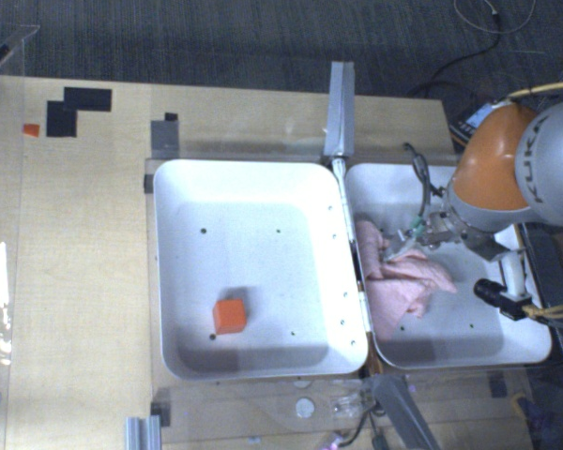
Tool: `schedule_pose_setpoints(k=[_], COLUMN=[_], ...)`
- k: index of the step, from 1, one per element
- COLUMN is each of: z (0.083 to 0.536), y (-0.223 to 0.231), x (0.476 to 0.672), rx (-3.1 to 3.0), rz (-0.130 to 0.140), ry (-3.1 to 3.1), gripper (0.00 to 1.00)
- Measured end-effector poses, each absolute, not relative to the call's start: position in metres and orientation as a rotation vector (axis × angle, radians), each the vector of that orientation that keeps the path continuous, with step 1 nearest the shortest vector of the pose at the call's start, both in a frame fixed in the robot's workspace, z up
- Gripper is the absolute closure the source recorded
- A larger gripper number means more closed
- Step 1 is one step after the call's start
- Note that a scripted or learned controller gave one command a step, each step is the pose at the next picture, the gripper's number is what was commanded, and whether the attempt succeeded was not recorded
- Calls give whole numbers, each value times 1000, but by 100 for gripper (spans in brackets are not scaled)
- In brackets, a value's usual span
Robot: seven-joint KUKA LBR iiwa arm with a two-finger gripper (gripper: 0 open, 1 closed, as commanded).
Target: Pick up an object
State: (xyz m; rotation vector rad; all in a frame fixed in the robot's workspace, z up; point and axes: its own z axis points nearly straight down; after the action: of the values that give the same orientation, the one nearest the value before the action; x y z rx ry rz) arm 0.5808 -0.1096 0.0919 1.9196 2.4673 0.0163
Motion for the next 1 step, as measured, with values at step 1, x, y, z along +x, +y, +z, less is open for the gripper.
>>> schedule_pose_setpoints(k=[1], z=[92], y=[-97], x=[563], rx=[1897], rz=[17], ry=[2479], gripper=[0])
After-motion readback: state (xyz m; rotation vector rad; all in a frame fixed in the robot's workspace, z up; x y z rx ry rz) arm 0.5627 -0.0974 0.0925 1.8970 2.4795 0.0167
